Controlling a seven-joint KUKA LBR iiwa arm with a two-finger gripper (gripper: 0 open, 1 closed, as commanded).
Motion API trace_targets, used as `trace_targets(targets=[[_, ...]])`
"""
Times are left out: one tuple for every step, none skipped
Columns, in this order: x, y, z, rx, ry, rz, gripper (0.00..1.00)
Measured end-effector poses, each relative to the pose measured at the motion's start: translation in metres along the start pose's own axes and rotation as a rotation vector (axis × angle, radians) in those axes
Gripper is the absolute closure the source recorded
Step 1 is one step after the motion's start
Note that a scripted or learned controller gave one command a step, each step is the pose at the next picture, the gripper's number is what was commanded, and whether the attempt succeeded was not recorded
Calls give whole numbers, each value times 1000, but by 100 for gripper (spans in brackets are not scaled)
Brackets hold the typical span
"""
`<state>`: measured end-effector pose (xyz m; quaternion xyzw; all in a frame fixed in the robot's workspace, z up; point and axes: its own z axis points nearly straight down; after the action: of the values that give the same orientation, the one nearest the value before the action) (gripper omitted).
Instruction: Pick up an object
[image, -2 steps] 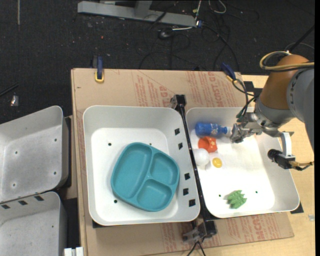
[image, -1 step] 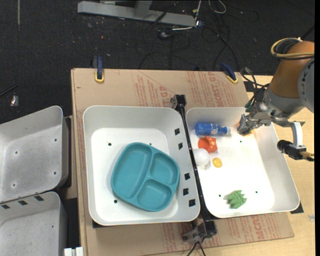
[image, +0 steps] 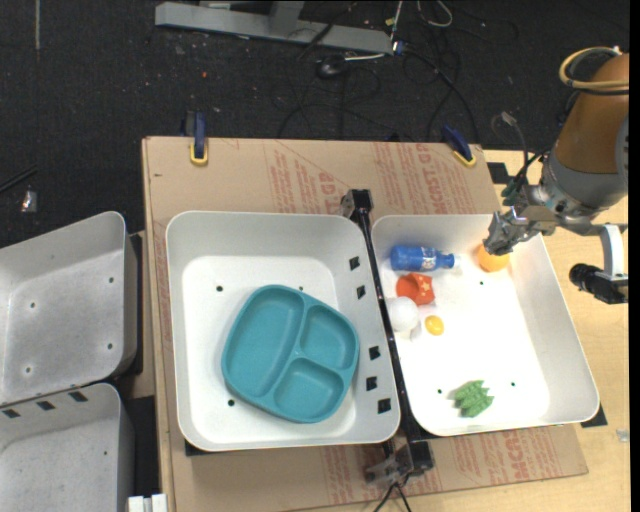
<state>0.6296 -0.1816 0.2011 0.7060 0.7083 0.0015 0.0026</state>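
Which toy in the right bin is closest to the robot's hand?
The orange toy at the bin's far right edge, just under the end effector. The blue bottle, red toy, white ball, yellow piece and green toy lie farther away.

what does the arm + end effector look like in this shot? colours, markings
The arm has a rounded orange-brown section edged by a pale ring at the top, then a grey wrist housing below it. The end effector is a small dark grey metal assembly, blurred at this size. No markings are legible. A white and black fitting sits just below the wrist.
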Motion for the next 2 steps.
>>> trace_targets(targets=[[0,2,-44,-1,-1,0,100],[57,-4,-52,5,2,-3,100]])
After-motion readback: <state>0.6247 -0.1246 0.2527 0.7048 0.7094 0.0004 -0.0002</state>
